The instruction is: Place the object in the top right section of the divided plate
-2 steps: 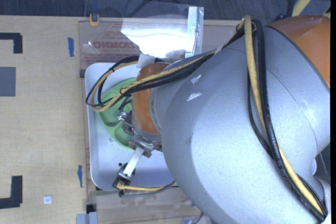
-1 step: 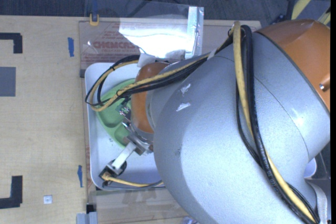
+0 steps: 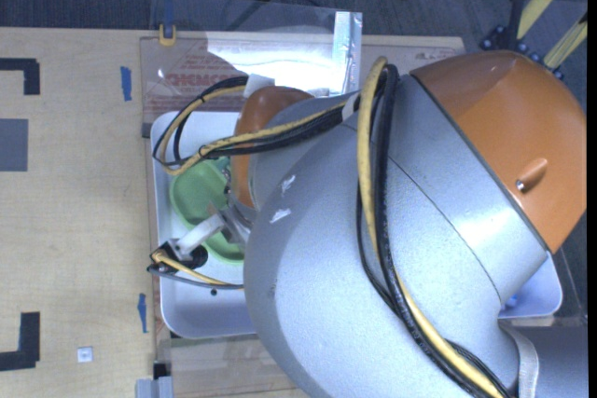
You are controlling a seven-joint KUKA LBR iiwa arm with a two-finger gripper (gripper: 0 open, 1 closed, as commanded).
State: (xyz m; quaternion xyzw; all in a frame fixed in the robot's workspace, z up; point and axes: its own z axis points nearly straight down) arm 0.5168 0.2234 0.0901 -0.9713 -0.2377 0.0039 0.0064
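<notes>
Looming over one white bin (image 3: pixel 187 312) — one arm (image 3: pixel 373 228) (grey), one green plate (image 3: pixel 194 191).

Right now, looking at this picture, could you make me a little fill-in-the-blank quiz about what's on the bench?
1. The divided plastic plate lying in the shallow white bin is ____ in colour.
2. The big grey robot arm carries a broad band coloured ____.
3. The looping cables running along the arm are black and ____.
4. The bench top around the bin looks like pale ____.

Missing words: green; orange; yellow; wood
</notes>
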